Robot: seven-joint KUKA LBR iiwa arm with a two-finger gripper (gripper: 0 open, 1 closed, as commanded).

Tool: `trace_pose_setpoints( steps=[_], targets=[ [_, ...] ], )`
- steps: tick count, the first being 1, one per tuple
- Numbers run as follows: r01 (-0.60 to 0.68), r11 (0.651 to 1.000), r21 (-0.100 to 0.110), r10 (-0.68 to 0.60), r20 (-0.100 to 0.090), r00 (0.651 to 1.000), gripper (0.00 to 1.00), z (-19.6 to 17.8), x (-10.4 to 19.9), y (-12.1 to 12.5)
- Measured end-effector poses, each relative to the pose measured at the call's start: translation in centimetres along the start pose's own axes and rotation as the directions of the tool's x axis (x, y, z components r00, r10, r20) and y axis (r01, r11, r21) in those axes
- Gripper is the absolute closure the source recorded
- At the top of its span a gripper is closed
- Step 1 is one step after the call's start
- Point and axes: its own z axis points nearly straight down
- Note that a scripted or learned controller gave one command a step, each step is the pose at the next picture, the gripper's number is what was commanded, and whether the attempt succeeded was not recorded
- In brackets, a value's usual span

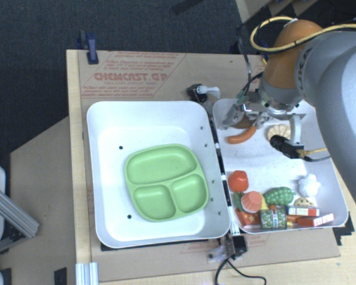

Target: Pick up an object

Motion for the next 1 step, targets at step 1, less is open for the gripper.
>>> trace_pose_setpoints(
  steps=[1],
  targets=[
    [0.0, 1.0, -0.001, 0.0, 0.001, 1.0, 0.0, 0.0, -0.37, 0.0]
  ],
)
